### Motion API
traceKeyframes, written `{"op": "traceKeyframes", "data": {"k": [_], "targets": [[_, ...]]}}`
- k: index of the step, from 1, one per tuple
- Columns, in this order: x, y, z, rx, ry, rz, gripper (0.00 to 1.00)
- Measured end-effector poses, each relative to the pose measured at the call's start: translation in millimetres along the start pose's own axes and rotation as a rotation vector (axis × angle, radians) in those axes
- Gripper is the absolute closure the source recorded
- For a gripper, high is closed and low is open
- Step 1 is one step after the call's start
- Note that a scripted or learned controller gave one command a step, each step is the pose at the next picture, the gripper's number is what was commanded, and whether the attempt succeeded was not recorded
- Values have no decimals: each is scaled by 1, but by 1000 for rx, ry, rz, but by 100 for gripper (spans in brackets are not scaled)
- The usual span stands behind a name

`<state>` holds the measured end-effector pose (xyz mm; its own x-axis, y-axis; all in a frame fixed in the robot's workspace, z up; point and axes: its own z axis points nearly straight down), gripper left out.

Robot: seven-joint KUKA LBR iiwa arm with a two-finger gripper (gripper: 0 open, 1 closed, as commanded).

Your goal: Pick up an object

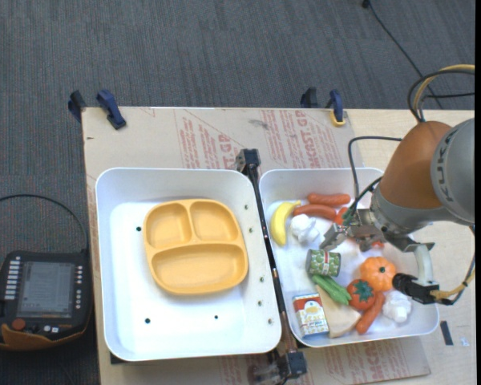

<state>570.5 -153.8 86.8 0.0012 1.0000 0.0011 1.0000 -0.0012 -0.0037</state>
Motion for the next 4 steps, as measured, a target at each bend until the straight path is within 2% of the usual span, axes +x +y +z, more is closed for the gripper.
{"op": "traceKeyframes", "data": {"k": [1, 2, 3, 4], "targets": [[0, 1, -10, 0, 1, 4, 100], [0, 0, -10, 0, 1, 4, 0], [0, 1, -20, 0, 3, 7, 100], [0, 1, -20, 1, 3, 7, 0]]}}
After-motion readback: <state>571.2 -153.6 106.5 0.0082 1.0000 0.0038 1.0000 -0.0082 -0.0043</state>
